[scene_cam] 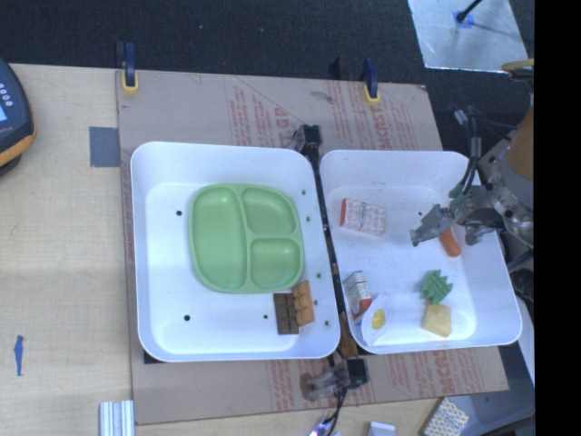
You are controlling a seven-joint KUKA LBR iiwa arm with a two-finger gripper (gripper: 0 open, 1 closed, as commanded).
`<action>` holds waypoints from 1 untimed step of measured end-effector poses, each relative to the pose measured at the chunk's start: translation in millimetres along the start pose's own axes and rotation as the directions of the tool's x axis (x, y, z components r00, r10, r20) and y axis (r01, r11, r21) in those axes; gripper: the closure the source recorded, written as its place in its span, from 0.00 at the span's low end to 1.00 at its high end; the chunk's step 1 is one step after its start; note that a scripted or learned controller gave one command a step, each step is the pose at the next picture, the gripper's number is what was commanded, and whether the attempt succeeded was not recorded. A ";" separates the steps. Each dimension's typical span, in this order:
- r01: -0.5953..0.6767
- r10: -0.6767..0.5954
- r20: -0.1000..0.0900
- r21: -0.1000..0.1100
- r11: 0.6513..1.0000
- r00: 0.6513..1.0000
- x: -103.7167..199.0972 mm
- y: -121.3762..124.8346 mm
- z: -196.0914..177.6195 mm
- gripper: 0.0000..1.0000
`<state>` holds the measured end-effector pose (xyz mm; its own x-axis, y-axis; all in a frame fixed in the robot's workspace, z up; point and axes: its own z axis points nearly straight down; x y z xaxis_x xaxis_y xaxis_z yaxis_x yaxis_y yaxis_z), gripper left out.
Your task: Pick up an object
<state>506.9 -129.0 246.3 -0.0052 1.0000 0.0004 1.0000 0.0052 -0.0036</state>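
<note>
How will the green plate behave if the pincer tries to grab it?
The plate looks like rigid moulded plastic, so probably stiff and light. It lies flat in the left bin, rim low, so fingers would likely slip off. Smooth surfaces suggest it would slide when pushed.

plate [245, 237] in left bin [150, 243], perhaps centred

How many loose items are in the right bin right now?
5, maybe more under the arm: a red-and-white packet upper left, an orange piece by the gripper, a green toy, a yellow block, and a small can by the left wall.
</note>
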 end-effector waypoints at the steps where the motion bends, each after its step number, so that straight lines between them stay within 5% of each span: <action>1: -0.004 0.004 0.001 0.003 1.000 1.000 -57.0 -31.0 37.4 0.00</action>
<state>476.1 -186.2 208.9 -0.0015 1.0000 -0.0003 1.0000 0.0015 -0.0069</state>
